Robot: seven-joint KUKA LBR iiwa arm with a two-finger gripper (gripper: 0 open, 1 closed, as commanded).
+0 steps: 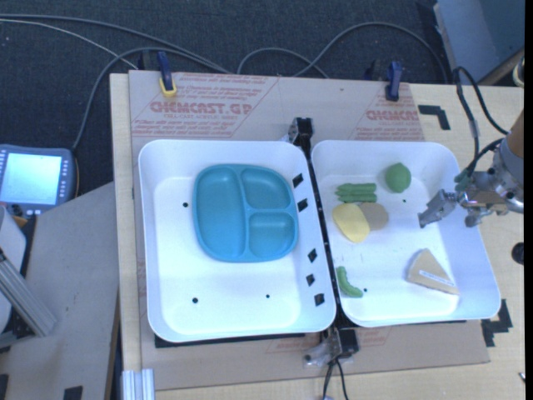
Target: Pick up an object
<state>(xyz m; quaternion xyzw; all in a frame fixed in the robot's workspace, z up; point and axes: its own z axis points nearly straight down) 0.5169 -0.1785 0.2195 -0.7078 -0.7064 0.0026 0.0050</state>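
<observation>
From the camera view, two shallow white bins are seen side by side on the tabletop (pixel 125 223). In the left bin (pixel 166 298) a blue divided tray (pixel 246 212) is laid flat, near the middle and toward the far side.

The right bin (pixel 466 307) is seen to hold several small objects. A round green ball (pixel 397 177) is placed toward the far side, with a green pod-shaped piece (pixel 356 192) just to its left. Below that, a yellow lemon-shaped piece (pixel 351 222) is touching a grey-tan rounded piece (pixel 376 216). A small green curved piece (pixel 348 282) is found near the bin's left wall, toward the near side. A tan wedge (pixel 430 272) is lying toward the near right corner.

The gripper (pixel 450 207) is positioned over the right part of the right bin, apart from all the objects, between the green ball and the tan wedge. Its fingers are spread apart, and nothing is seen between them.
</observation>
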